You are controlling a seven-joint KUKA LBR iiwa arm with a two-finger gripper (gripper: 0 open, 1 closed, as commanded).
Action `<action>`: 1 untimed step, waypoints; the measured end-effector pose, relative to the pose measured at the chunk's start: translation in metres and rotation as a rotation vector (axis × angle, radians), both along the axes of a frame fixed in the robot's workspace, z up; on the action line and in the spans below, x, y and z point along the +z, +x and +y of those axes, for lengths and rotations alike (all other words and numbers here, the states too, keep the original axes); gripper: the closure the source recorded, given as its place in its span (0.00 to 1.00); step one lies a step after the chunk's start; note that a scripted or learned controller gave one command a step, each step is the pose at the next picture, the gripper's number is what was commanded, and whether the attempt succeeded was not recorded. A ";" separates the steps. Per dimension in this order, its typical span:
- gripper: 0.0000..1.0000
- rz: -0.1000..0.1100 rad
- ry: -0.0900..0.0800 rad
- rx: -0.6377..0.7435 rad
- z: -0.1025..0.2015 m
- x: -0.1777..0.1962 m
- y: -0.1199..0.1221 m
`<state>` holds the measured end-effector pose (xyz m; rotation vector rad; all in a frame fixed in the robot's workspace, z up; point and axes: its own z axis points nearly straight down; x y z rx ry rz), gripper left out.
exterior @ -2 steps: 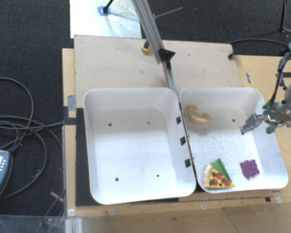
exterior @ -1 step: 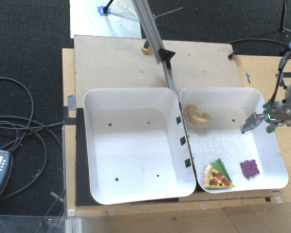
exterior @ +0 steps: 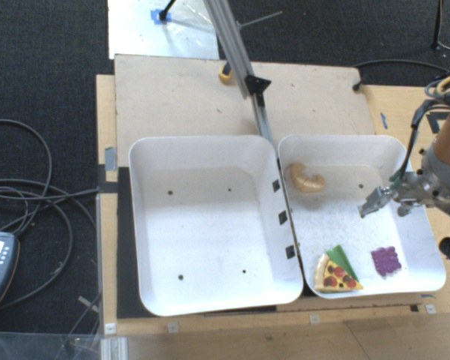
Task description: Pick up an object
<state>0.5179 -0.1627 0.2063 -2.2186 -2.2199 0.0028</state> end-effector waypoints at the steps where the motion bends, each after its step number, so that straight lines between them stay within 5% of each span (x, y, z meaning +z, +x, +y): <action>1: 0.00 -0.001 0.001 0.000 0.004 -0.043 0.004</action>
